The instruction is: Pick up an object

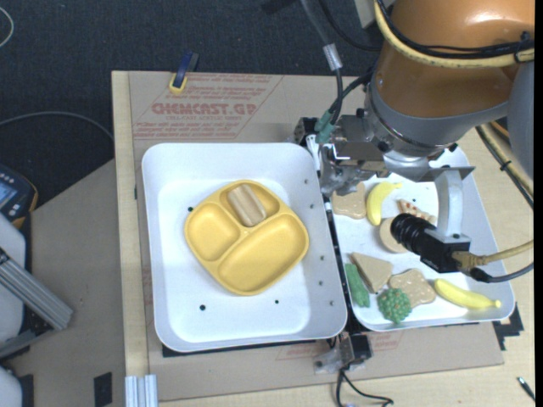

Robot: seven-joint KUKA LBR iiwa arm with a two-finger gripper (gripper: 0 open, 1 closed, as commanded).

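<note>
The claw [339, 176] is seen low at the right bin's [484, 219] top-left corner, beside a banana [379, 202]; whether it is clenched cannot be told. A second banana [465, 295], broccoli [394, 304] and a sandwich wedge [372, 268] lie nearby. In the left bin [170, 253] a yellow plate [246, 237] is set.

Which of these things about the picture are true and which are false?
1. The yellow plate sits in the left bin. True.
2. A tan piece of food lies in one compartment of the plate. True.
3. The broccoli is on the yellow plate. False: it lies in the right bin.
4. Both bananas are in the left bin. False: one banana and the other banana lie in the right bin.
</note>
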